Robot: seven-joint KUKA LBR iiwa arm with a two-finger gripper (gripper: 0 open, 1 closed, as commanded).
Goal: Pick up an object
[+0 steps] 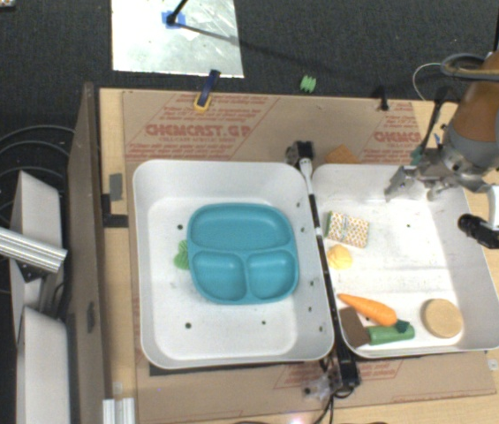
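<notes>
Orange carrot (368, 307) w/ green top lies in rt bin (474, 272); claw (417, 184) spread wide, holding nothing.

Red print reading "CHEMCAST GP" stands on the brown protective sheet (231, 126) covering the table, at twelve o'clock from the left bin. The same red lettering shows partly at the sheet's one o'clock corner, near "CAST", cut off. The smaller lines cannot be read.

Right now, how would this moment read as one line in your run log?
gripper: above right bin's far edge, holding nothing | carrot, round biscuit, patterned packet: lying in right bin | blue tray: left bin
</notes>
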